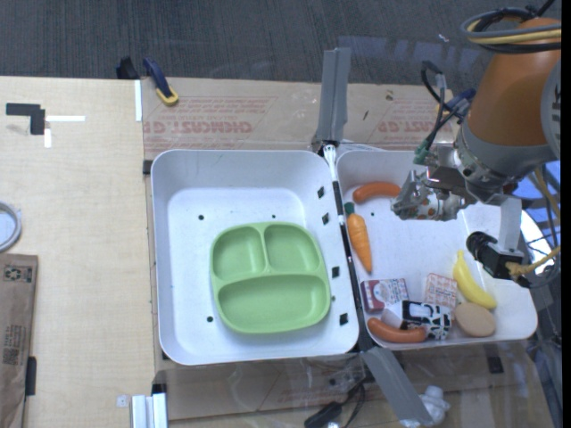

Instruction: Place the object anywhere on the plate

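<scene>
A green three-compartment plate (269,277) lies in the left bin (169,239). The right bin (401,248) holds several toy foods: a carrot (359,239) by its left wall, an orange sausage (376,190) near the back, a banana (471,281), a tan round piece (475,319) and a red sausage (397,331) at the front. My gripper (428,201) hangs over the back half of the right bin, just right of the orange sausage. Nothing is visibly held in it.
Small packets (385,292) (440,288) and a black-and-white item (426,315) lie near the right bin's front. A grey divider post (334,96) stands between the bins at the back. A tape roll (5,227) sits at the bench's far left.
</scene>
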{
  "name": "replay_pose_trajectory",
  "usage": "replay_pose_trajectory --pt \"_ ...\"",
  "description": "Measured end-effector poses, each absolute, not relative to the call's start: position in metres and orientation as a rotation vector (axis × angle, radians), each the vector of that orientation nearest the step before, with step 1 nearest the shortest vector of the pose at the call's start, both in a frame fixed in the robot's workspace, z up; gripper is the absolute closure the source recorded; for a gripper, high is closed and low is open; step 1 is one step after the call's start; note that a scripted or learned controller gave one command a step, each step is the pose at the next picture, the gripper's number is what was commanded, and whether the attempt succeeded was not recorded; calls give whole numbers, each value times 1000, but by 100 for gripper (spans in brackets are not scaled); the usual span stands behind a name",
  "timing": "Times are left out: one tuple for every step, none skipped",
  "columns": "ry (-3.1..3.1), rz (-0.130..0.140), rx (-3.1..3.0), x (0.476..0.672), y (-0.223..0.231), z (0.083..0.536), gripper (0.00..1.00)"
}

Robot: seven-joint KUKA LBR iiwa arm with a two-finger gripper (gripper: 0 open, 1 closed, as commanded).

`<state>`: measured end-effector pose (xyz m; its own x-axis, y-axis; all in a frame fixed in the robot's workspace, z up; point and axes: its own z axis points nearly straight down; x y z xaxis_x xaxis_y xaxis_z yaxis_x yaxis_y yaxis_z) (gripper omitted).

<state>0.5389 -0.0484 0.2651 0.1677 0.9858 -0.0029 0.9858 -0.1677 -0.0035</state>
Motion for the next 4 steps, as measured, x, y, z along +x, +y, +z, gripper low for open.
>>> replay_pose_trajectory --pt "-1875 7 -2520 555 -77 269 100" --pt "-1905 8 -2495 540 12 246 100" --pt "-2115 8 -2319 550 4 213 100" --pt "-2343 8 -2088 507 55 246 100"
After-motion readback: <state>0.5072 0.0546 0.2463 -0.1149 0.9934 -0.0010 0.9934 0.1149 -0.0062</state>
